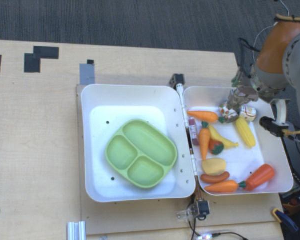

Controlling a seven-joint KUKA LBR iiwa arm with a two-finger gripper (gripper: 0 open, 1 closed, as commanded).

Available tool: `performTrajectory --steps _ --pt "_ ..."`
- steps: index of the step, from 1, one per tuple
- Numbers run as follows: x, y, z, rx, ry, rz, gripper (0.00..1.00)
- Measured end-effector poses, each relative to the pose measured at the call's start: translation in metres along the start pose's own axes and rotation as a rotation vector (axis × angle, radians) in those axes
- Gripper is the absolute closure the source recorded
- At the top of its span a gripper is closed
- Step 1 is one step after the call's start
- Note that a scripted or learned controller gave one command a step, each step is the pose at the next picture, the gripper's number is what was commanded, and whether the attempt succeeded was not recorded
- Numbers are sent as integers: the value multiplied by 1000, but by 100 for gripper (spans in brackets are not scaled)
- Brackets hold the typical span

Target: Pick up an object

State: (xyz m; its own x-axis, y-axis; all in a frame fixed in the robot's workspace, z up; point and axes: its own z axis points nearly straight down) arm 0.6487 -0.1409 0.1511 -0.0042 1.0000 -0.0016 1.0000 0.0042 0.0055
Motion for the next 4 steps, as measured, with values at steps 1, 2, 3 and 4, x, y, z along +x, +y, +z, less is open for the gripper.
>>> performTrajectory --steps 1,2,3,4 --pt "1 0 1 1 1 -1 0" --pt "30 -11 46 -13 -1 0 0" --pt "31 -9 35 -19 -3 -6 100" --pt "110 -59 -35 2 3 -2 100"
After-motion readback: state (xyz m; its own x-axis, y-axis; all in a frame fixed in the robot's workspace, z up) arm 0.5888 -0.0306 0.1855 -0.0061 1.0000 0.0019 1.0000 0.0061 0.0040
